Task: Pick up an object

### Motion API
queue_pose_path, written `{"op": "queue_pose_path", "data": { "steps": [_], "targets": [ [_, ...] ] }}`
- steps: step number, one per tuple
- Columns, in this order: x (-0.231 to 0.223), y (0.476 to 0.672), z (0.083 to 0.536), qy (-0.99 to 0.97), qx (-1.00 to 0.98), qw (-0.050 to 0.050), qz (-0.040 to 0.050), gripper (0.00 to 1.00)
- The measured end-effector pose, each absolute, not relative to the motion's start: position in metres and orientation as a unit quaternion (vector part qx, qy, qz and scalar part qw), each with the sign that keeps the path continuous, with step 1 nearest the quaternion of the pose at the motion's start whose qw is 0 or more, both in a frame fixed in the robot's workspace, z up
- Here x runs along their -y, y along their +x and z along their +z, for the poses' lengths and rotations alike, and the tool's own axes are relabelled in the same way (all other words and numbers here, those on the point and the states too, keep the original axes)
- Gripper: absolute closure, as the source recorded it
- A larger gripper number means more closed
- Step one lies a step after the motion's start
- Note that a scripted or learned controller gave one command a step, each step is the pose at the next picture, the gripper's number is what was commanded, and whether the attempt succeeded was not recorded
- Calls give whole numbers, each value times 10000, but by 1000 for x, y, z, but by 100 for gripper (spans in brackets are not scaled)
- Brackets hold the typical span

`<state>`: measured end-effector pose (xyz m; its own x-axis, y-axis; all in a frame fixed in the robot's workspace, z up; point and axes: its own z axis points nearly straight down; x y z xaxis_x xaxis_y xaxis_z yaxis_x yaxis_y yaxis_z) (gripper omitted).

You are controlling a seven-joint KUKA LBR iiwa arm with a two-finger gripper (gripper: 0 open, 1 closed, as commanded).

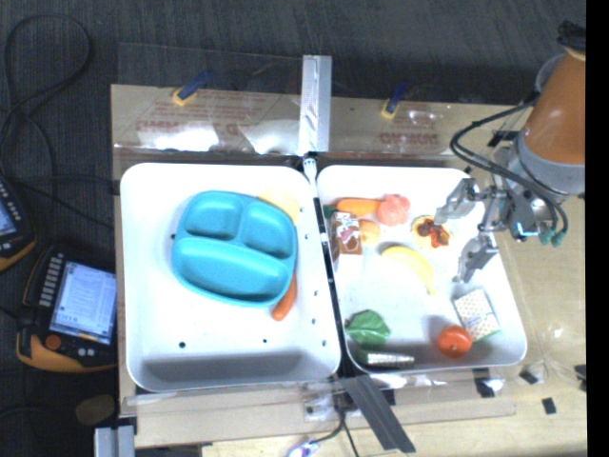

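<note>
My gripper (466,228) hangs over the right side of the right bin (514,350), open, with nothing between its fingers. One finger (456,204) is near a small dark orange toy (433,228); the other finger (474,255) is just above a checkered packet (476,313). Left of the gripper lies a yellow banana (409,261). A carrot (356,206), a pink toy (393,208) and a brown packet (347,236) lie toward the bin's far left. A green leaf (367,327), a dark stick (388,358) and a red tomato (455,342) rest near the front.
The left bin (152,350) holds a blue divided plate (233,246), a yellow piece (282,203) behind it and an orange piece (285,303) at its right. The divider (324,255) separates the bins. A handheld device (71,303) lies off the bench's left.
</note>
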<state>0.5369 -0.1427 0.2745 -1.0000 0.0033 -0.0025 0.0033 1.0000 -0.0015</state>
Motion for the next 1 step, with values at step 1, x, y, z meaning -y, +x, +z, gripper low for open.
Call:
{"op": "queue_pose_path", "data": {
  "steps": [1],
  "targets": [
    [102, 513, 157, 2350, -9720, -5, -7, 0]
  ]
}}
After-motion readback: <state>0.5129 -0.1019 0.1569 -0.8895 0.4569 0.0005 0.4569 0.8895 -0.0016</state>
